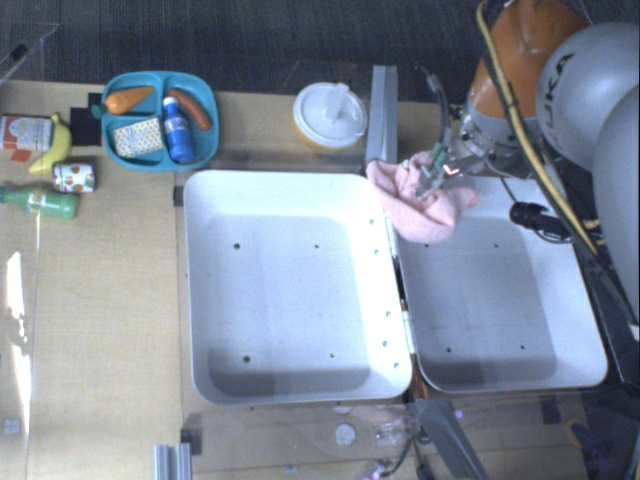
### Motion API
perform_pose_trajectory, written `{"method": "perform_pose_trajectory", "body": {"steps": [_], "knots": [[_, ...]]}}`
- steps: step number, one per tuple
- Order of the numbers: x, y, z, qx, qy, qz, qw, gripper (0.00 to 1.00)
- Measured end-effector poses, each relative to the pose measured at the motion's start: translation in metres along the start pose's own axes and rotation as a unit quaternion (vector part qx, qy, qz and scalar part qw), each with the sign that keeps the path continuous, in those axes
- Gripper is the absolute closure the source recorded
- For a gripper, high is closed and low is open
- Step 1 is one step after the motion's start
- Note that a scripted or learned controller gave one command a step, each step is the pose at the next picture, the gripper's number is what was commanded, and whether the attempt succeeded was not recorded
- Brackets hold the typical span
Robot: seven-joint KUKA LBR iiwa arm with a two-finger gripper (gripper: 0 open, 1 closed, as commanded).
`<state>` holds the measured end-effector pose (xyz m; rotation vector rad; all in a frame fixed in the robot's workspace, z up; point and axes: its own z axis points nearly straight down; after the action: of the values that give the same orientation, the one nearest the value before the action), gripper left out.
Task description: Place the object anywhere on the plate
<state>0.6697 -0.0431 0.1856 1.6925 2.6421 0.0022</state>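
A pink cloth [420, 208] lies bunched at the far left corner of the right bin [500, 308], with one edge draped over the rim between the two bins. My gripper [437, 175] comes in from the right and sits on the cloth's top, its fingers shut on a fold of the fabric. The blue divided plate [205, 118] stands on the bench at the far left, beyond the left bin [290, 288]. It holds a toy carrot, a sausage, a blue bottle and a cracker.
A white lidded cup [330, 115] stands behind the bins, next to a grey post [384, 108]. A banana, a small can, a carton and a green bottle [40, 202] lie at the bench's left edge. The arm and its cables fill the upper right.
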Motion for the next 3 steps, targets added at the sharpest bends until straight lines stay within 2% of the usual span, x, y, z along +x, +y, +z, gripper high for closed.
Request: {"method": "perform_pose_trajectory", "body": {"steps": [1, 2, 3], "knots": [[0.001, 0.002, -0.04, -0.001, 0.0, -0.004, 1.0, 1.0], [0.048, 0.007, -0.045, -0.001, 0.001, -0.204, 0.979, 1.0], [0.102, 0.004, -0.054, -0.001, 0.001, -0.395, 0.9186, 1.0]]}}
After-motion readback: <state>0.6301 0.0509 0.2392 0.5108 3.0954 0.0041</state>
